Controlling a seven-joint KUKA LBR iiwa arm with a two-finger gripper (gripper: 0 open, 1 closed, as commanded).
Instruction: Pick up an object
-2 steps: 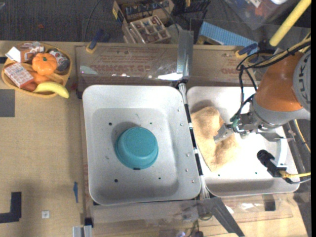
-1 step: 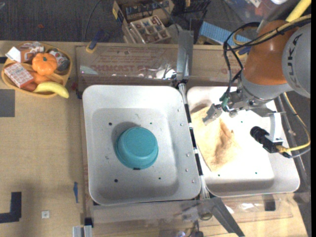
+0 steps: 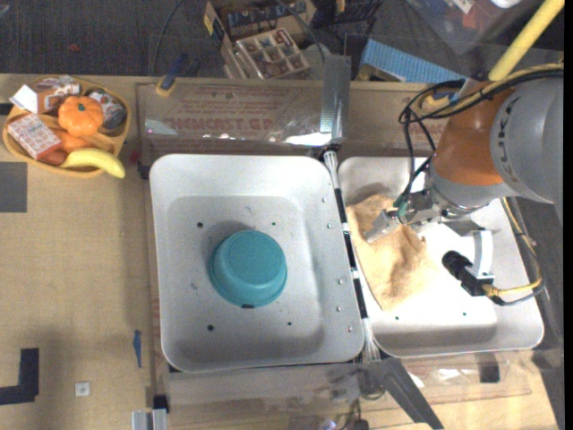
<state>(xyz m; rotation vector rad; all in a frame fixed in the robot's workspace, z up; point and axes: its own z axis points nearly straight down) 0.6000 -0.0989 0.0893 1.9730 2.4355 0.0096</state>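
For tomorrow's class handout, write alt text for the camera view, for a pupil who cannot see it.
A grey robot arm with an orange band reaches from the right into the right white bin, its gripper over a crumpled tan cloth. A teal bowl sits upside down in the left white bin.

Illumination is moderate and diffuse, from overhead. The two white bins (image 3: 336, 186) are the brightest surfaces; their floors read pale grey-blue, with no clipped highlights. Glare appears on the clear plastic sheet (image 3: 242, 119) along the far edge of the counter (image 3: 76, 285). The teal bowl (image 3: 249, 268) casts a soft, narrow shadow on its near side. The arm (image 3: 501, 141) casts a faint shadow on the right bin floor. The area beyond the counter's far edge is dim. Overall sharpness is low, with compression softness; fine detail on small objects is not resolvable. Straight edges bow slightly near the frame borders.
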